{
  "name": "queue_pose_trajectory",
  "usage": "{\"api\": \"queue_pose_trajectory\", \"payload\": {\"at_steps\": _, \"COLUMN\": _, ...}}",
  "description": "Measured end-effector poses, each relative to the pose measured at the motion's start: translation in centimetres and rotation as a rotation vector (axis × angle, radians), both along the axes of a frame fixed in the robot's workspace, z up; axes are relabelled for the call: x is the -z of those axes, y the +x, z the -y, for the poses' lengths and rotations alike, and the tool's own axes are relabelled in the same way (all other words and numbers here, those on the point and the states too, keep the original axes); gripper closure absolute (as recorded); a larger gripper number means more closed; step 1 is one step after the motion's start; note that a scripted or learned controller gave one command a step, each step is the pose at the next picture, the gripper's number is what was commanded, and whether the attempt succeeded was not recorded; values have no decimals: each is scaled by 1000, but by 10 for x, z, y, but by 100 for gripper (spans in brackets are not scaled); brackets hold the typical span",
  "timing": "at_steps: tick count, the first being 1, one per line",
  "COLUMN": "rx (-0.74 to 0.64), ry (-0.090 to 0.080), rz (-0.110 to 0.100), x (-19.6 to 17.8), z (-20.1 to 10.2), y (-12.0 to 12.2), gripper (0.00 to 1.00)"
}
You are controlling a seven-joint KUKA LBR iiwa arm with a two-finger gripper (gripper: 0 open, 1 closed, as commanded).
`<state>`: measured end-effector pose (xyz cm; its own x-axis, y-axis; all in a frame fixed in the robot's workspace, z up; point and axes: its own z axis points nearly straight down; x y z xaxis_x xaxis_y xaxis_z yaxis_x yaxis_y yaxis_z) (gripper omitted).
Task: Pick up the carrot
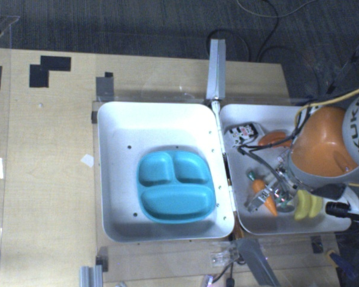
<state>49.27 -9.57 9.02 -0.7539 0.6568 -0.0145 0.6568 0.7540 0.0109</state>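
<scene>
Grey and orange arm [332, 142], lettered "KU", is seen at the right edge. Its hand [269, 197] is lowered onto the carrot [264, 196] in the right bin [251, 225]; its grip cannot be told.

From my remote station, the arm [332, 145] runs off the right edge and hides much of the right bin [242, 217]. The gripper [274, 193] is too cluttered to read. An orange object [274, 139] lies partly hidden behind the arm.
</scene>
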Motion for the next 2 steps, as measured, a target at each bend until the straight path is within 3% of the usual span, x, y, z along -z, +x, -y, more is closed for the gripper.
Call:
{"api": "queue_pose_trajectory", "payload": {"at_steps": 1, "rx": -1, "ry": 1, "rz": 8, "x": -12, "z": -1, "y": 3, "gripper": 100}}
{"api": "queue_pose_trajectory", "payload": {"at_steps": 2, "rx": 110, "ry": 3, "rz": -9, "x": -128, "z": -51, "y": 40, "gripper": 100}}
